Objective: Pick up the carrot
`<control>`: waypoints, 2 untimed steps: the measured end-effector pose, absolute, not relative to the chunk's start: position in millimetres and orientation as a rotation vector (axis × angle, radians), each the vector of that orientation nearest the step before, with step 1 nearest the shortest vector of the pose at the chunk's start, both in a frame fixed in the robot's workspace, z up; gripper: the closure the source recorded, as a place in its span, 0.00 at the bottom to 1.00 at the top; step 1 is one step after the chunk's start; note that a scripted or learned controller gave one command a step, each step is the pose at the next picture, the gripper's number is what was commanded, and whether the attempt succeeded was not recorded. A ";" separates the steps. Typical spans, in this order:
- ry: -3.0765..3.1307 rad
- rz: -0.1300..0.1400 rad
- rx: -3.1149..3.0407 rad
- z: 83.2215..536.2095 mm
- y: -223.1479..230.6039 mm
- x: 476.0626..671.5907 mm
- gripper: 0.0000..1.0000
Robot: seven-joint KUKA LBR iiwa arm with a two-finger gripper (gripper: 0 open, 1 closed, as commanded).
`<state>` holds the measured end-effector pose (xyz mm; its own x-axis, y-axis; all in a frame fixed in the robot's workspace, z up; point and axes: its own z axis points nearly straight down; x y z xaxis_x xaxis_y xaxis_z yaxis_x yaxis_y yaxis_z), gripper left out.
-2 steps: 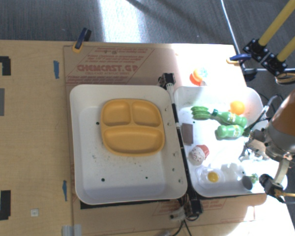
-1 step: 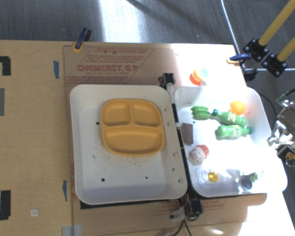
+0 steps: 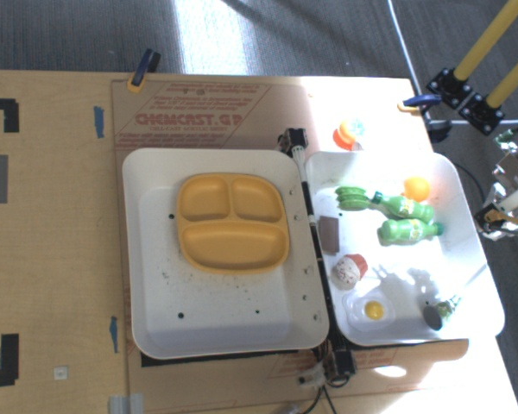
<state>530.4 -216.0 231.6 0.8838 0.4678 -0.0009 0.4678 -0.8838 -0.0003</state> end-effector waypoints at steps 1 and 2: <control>-0.563 0.005 -3.087 220.7 -223.5 488.7 1.00; -0.639 0.004 -3.072 219.4 -223.3 479.3 1.00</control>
